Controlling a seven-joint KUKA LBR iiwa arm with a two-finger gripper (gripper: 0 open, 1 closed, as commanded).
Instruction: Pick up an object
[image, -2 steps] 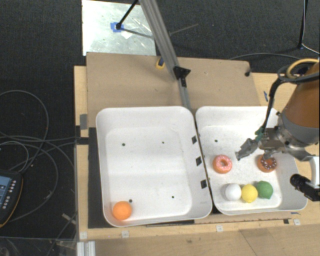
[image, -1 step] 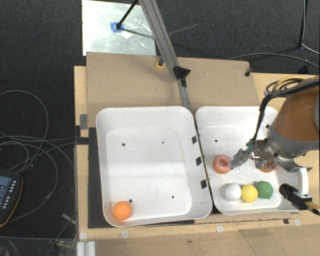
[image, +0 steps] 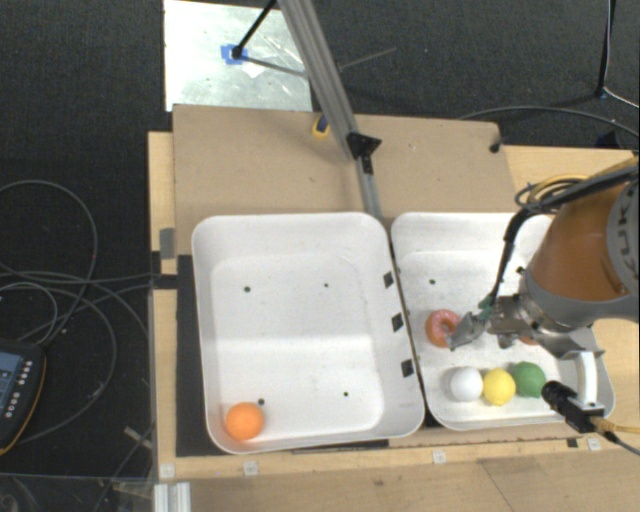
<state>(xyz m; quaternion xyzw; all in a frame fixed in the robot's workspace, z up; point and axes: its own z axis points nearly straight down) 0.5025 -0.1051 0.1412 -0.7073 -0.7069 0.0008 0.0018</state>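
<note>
Over the right bin (image: 440, 240), the arm (image: 585, 255) reaches in low, and its pincer (image: 470, 328) hangs just beside a pink ring (image: 441, 327) that lies on the bin floor near the left wall. The dark fingers point toward the ring and seem to touch its right edge, but whether they are spread or pressed together cannot be told at this slant, and nothing shows the ring between them. The ring looks like the likeliest thing to pick, simply because the pincer is aimed at it.

Three balls sit in a row along the bin's front edge: a white ball (image: 465, 384), a yellow ball (image: 498, 387) and a green ball (image: 528, 379), each touching its neighbour. They probably rolled to the lowest side of the shallow floor and gathered there. An orange ball (image: 244, 421) rests alone in the front left corner of the left bin (image: 290, 250), well apart from the arm, likely for the same reason.

Both bins stand side by side, joined by small dark clips, on a brown board that covers the counter (image: 270, 160). A grey pole (image: 330, 80) slants up behind the bins. Dark carpet surrounds the counter, with loose cables on the left and a handheld controller (image: 15, 385) at the left edge.
</note>
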